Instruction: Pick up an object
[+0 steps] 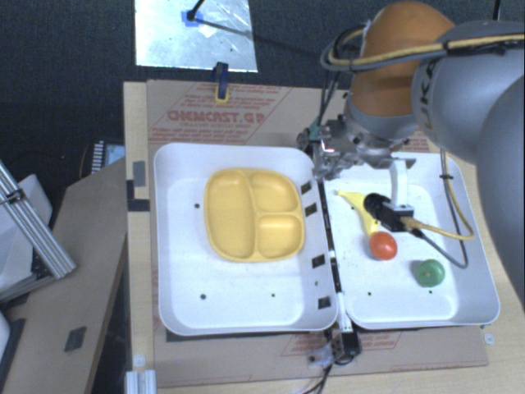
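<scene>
The right bin (459,302) holds three small things. A yellow banana-shaped piece (353,203) lies near its middle left, an orange-red tomato-like ball (382,245) sits just below it, and a green ball (428,272) rests further to the front right. My gripper (326,161) hangs over the far left corner of the right bin, close to the wall between the bins. It is above and to the left of the yellow piece, apart from it. Nothing shows in its grasp.
A yellow divided plate (253,215) lies in the middle of the left bin (184,302). The grey arm with its orange band (402,52) covers the far right part of the right bin. A silver sheet (195,23) lies beyond the bins.
</scene>
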Tool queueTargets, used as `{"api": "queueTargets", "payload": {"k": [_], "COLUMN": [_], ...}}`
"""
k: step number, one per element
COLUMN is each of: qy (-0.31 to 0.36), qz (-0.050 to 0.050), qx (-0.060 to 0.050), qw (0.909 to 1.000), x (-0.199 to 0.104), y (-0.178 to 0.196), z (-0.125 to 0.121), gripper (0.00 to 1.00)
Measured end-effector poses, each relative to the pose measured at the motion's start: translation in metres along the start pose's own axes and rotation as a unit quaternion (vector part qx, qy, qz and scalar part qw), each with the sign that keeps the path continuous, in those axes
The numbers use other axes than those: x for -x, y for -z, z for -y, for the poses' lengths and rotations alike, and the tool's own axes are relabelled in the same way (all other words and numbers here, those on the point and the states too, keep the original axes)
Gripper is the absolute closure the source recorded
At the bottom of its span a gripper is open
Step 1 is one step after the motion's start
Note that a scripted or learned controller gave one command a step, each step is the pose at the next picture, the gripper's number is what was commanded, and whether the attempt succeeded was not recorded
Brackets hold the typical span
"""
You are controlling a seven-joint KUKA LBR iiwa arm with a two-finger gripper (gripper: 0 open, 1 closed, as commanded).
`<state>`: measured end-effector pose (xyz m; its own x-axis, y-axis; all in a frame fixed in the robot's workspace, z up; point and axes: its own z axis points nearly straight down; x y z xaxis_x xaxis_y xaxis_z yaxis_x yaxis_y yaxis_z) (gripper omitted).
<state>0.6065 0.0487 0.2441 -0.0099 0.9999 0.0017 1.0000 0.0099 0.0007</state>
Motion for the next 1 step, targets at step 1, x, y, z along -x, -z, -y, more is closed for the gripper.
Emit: {"api": "queueTargets", "payload": {"k": [1], "qy": [-0.001], "qz": [0.000], "qx": [-0.001], "qw": [1.0000], "x": [-0.0442], "y": [-0.0166], "z": [0.0205], "gripper": [1.00]}}
